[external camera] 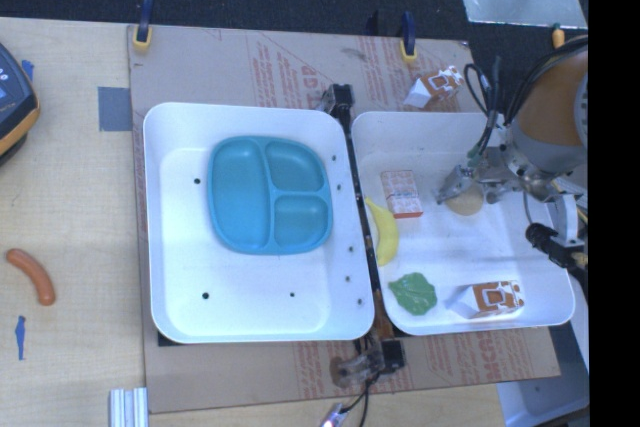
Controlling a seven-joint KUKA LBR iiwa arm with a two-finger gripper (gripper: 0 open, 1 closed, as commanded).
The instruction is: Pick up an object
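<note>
Two shallow white bins sit side by side on a cardboard-covered bench; the left bin (170,215) holds a light blue plastic divided plate (270,194), lying flat near the bin's middle; the right bin (540,315) holds the loose objects. A small red-and-white printed carton (401,192) lies near that bin's left wall, with a yellow banana-shaped toy (383,231) just below it against the wall; a green leafy toy (413,293) sits toward the near edge, and a white carton with an orange print (491,299) lies to its right. The grey arm's gripper (467,190) is lowered into the right bin, directly over a pale, rounded beige object (465,205); whether it grips that object cannot be told from this angle.
</note>
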